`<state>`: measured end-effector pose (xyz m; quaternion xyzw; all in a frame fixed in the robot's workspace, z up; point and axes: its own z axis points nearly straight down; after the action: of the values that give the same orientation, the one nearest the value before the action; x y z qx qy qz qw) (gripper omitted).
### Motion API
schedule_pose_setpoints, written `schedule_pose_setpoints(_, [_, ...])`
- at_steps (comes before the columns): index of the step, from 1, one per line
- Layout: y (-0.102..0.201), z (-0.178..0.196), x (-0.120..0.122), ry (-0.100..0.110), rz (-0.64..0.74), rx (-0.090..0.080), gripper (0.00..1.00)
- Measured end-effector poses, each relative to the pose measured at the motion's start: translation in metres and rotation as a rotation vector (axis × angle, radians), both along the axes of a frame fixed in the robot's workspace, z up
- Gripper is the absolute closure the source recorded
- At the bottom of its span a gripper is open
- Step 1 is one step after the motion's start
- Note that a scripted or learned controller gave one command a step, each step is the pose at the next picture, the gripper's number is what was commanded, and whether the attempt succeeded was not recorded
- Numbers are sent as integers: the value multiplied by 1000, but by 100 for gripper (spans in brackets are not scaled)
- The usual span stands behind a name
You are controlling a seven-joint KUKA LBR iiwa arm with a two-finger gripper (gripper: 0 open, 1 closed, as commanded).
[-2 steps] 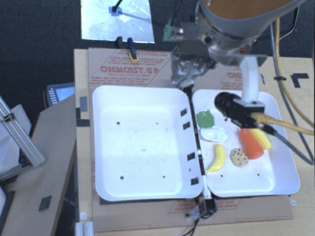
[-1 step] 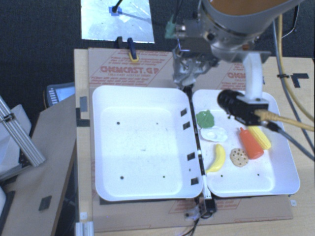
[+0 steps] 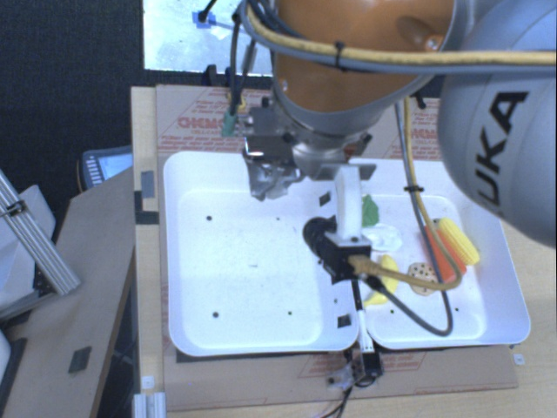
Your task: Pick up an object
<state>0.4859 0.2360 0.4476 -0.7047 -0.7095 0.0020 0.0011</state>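
Looks down at a slant on two shallow white bins side by side, both resting on a sheet of brown cardboard (image 3: 196, 120) with red print. At centre and lower left of the frame, the left bin (image 3: 226, 320), its floor marked with a few small dark dots; at lower right, the right bin (image 3: 496, 320). Across the top and upper right, very close to the camera, the grey arm (image 3: 500, 120) with its orange band (image 3: 365, 33), covering the far edges of both bins. Just below the band, at upper centre, the metal gripper (image 3: 271, 183): hangs above the upper right corner of the left bin, close to the wall shared by the two bins. Cannot tell whether released or clenched: blurred at the tip and seen from above. To the right of and below the gripper, apart from it, the loose objects, all in the right bin. Nearest the shared wall, a green piece (image 3: 371, 209), with a crumpled white piece (image 3: 384, 235) just below it. Lower still, a yellow curved piece (image 3: 378, 299), partly hidden. Beside that, toward the right, a round tan disc (image 3: 422, 277) with dark holes. Further right, a ribbed yellow block (image 3: 459, 240) lying just beside an orange stick (image 3: 446, 266), both tilted down toward the lower right. At the far left edge of the frame, off the bins, a silver metal rail (image 3: 35, 242) lying aslant.
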Motion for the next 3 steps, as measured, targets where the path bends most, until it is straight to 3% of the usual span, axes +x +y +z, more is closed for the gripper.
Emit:
schedule_pose_setpoints(1, [-49, 14, 1, -7, -7, 2, 100])
schedule_pose_setpoints(2, [-34, 91, 21, -12, -3, 5, 100])
schedule_pose_setpoints(3, [-1, 2, 25, -3, -2, 1, 100])
